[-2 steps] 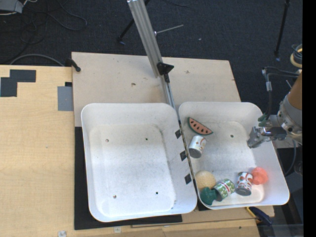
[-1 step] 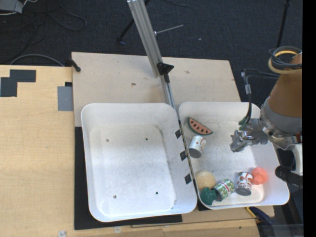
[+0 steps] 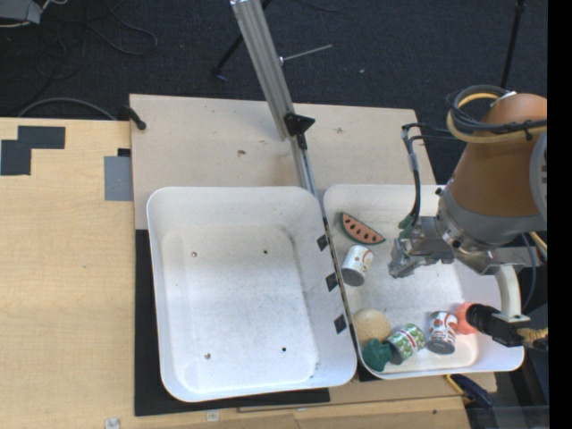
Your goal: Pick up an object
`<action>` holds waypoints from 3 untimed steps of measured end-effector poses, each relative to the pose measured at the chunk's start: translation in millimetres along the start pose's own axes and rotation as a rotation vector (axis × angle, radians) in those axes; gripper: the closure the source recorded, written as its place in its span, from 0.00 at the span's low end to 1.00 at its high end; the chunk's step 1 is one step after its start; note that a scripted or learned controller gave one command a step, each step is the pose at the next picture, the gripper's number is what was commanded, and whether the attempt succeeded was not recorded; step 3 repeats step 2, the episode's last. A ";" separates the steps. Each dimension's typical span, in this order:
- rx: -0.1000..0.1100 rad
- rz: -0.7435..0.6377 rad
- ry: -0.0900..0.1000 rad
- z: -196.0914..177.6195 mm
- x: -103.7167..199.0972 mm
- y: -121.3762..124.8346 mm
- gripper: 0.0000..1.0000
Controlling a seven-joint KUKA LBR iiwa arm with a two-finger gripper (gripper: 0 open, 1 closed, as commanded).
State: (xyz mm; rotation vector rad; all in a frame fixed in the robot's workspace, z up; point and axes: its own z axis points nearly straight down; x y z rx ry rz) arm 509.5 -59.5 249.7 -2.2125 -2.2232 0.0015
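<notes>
Right bin (image 3: 478,286) — fingers (image 3: 404,262) unclear.

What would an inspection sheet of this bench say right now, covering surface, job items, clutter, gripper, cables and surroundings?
Surface: two white bins side by side; left bin, right bin.
Job's things: in the right bin, watermelon slice, white cup, beige ball, green toy, two cans.
Clutter: nothing seen.
Gripper: gripper over the right bin, nothing seen between its fingers.
Cables: black cable along the arm.
Surroundings: metal rail, dark floor.
</notes>
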 end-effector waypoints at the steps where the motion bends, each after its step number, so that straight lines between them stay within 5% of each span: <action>1: 0.001 0.002 -0.001 10.7 45.7 -0.7 1.00; 2: -0.001 0.000 -0.001 5.1 102.7 8.9 1.00; 3: -0.001 0.000 -0.001 5.1 102.7 8.9 1.00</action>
